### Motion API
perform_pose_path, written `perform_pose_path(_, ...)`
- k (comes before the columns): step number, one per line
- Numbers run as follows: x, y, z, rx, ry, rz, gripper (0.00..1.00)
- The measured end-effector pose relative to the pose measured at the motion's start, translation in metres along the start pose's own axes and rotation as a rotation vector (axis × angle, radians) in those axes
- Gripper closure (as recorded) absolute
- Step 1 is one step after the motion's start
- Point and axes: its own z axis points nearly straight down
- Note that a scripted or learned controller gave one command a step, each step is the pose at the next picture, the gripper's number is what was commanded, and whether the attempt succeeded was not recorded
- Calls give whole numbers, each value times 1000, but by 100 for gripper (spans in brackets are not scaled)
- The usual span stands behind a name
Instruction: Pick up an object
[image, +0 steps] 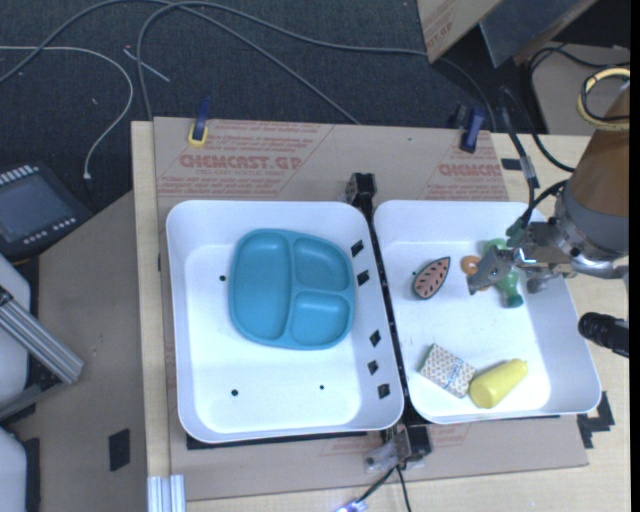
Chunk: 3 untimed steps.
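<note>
Clutter is sitting mostly in the right-hand shallow white plastic bin (560, 400), where I am reaching in from the right, while the left-hand white bin (200, 400) is carrying a light blue plastic plate with three compartments (290, 288), lying flat near its middle and well apart from me. I am judging the right bin to be my picking ground, since the small loose pieces are spread there with room around each. My grey two-finger gripper (500, 268) is hanging low over the upper part of that bin, and a small green plastic object (512, 291) is showing just below and against my metal parts, with a little orange ring-shaped piece (469, 266) just to their left. Whether my gripper is closing on the green piece or merely covering it, I cannot tell, nor how wide I am standing. A flat brown leaf-shaped item with dark spots (432, 277) is lying further left, apart from me. Near the bin's front, a small patterned rectangular packet (446, 369) is touching or nearly touching a yellow plastic bottle-shaped toy (496, 383), both well apart from me.
</note>
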Motion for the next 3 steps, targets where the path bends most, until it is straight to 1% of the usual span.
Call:
perform_pose_path(2, 13, -15, 97, 6, 1, 1, 0)
perform_pose_path(3, 6, -20, 156, 6, 1, 2, 0)
